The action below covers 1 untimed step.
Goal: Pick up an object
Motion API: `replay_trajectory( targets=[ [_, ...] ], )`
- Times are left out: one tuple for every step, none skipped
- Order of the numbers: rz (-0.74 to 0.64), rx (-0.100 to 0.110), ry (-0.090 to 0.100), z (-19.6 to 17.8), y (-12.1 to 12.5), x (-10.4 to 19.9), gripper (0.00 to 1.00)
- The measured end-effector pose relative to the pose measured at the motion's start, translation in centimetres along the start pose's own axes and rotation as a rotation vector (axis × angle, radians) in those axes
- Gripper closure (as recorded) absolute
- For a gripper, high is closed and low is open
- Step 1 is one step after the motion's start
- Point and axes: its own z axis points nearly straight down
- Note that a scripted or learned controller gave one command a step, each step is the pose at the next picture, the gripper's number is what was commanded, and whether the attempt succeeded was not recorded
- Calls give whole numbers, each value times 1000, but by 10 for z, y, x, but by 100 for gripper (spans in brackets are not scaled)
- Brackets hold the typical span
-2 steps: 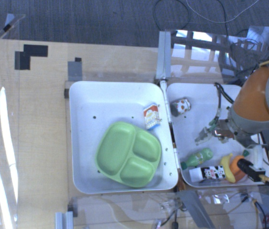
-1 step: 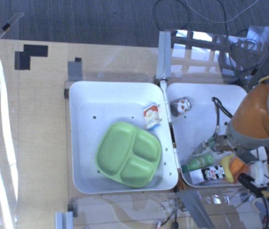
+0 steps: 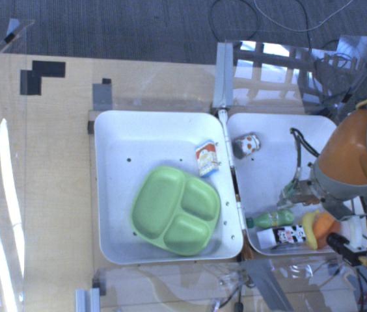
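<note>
**Arm low over the right bin, grip state unreadable**

Starting on your left: the left shallow white plastic bin [image 3: 112,174] holds a light green three-compartment plastic tray [image 3: 176,210], lying flat toward the bin's near right part. Just above the tray, against the bin's right wall, you see a small red-and-white carton [image 3: 207,158], tilted.

Move right across the divider into the right shallow white plastic bin [image 3: 268,135]. Near its upper left sits a small grey-and-red rounded object [image 3: 246,144], too small to identify. Along the near edge lie a green plastic bottle [image 3: 271,219] on its side, a black-and-white patterned carton [image 3: 286,236] just below it, and a yellow-and-orange toy piece [image 3: 319,227] beside them, all close together.

The gripper [image 3: 299,192] of the grey arm with its orange band [image 3: 353,151] sits just above the green bottle; you cannot tell whether it's released or clenched, and nothing is visibly gripped.
</note>
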Motion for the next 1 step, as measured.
replay_trajectory(
  targets=[
    [-51, 18, 3, -24, -4, 0, 100]
  ],
)
